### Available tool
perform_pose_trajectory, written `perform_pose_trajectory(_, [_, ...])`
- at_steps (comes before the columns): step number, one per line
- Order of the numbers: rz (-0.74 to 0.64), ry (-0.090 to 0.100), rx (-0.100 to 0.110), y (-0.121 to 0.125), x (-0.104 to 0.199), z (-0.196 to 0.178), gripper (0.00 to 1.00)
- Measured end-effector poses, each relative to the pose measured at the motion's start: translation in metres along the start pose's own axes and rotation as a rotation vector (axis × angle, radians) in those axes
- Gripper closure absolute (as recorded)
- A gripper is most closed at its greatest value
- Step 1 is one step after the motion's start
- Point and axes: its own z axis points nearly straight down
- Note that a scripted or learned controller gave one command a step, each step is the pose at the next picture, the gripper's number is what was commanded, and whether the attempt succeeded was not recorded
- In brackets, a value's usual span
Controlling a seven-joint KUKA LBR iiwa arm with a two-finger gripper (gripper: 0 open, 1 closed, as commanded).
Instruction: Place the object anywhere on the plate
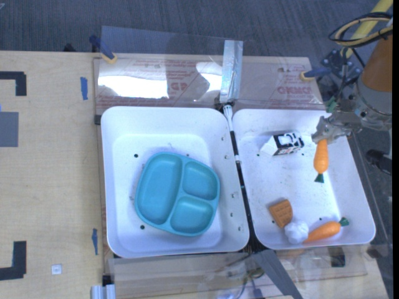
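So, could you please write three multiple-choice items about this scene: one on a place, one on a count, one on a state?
1. Where is the light-blue three-compartment plastic plate?
A. left white bin
B. right white bin
C. wooden bench

2. How many orange toy carrots are visible?
A. one
B. two
C. four

3. What does the plate carry?
A. a carrot
B. a white ball
C. nothing

Answers:
1 A, it rests in the left white bin.
2 B, one carrot is under the hand, another lies at the right white bin front.
3 C, all compartments show bare blue.
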Motion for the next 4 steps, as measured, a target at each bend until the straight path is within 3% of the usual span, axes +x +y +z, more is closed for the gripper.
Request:
perform_pose_trajectory(1, [0.065, 0.003, 0.010, -0.074, 0.048, 0.091, 1.00])
perform_pose_trajectory(2, [-0.149, 0.002, -0.002, -0.049, 0.125, 0.020, 1.00])
perform_pose_trajectory(3, [-0.114, 0.004, 0.000, -0.013, 0.215, 0.021, 1.00])
perform_pose_trajectory(4, [-0.183, 0.006, -0.007, 0.002, 0.241, 0.059, 1.00])
